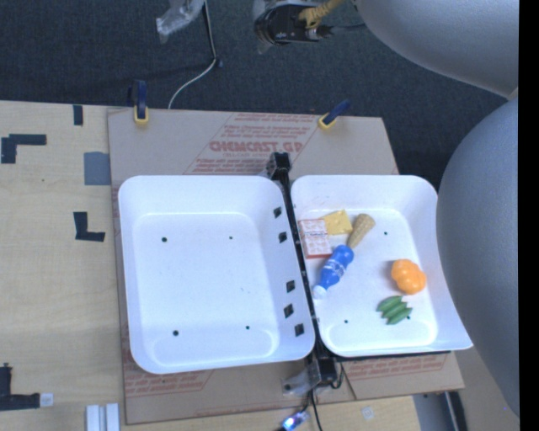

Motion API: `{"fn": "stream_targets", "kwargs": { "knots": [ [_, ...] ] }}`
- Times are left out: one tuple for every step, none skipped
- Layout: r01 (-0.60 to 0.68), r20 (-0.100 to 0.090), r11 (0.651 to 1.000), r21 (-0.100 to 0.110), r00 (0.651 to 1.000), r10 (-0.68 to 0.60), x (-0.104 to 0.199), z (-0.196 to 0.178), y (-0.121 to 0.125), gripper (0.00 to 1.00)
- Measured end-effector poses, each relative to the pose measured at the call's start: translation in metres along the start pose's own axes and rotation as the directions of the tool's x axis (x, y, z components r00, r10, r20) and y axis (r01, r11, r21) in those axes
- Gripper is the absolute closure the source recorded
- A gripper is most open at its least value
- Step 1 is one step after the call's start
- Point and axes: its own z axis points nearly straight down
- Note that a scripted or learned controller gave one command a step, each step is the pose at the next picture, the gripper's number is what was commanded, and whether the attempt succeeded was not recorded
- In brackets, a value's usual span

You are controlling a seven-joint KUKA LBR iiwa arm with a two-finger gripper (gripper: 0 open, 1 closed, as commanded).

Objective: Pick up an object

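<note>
The right bin (421,202) holds several small objects. A red and white packet (314,237) lies by the bin's left wall, with a yellow wedge (338,222) and a tan cone (360,229) just to its right. Below them a blue bottle (335,268) lies tilted. An orange fruit (408,276) and a green pod (394,309) sit toward the right side. My gripper (179,18) hangs at the top edge of the view, high over the dark floor beyond the bench and far from both bins. Nothing is seen in it.
The left bin (135,252) sits against the right one, joined by a black divider strip (290,278). Both rest on a cardboard sheet (244,143) clamped at its far edge. The grey arm (488,210) fills the right side, overhanging the right bin's edge.
</note>
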Motion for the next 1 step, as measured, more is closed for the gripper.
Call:
{"fn": "stream_targets", "kwargs": {
  "knots": [
    [0.003,0.001,1.000,0.000,1.000,-0.003,0.0013,-0.0096,-0.0002,1.00]
  ]
}}
